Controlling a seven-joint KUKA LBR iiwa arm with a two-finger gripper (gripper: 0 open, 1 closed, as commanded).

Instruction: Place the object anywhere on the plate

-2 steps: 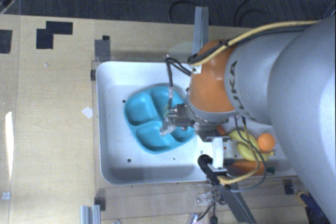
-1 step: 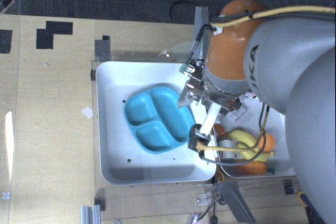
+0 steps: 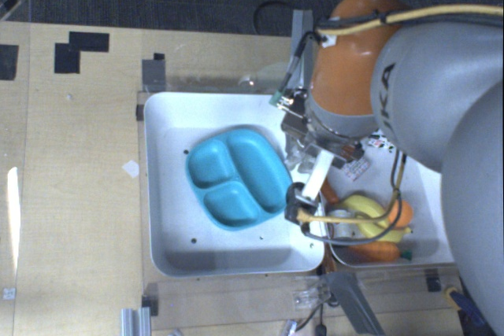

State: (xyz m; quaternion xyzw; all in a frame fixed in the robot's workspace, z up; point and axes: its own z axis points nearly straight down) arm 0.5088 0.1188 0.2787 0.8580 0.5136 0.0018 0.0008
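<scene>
Overhead, the gripper stood low over the divide between the two bins on the worktop, just beside the right edge of the blue plate; whether it was open or closed could not be told, as the arm's wrist covered it. The plate, moulded into three compartments, lay tilted in the middle of the left bin. The banana lay in the right bin among orange items, near the gripper but apart from the plate, and partly hidden by the arm.
</scene>
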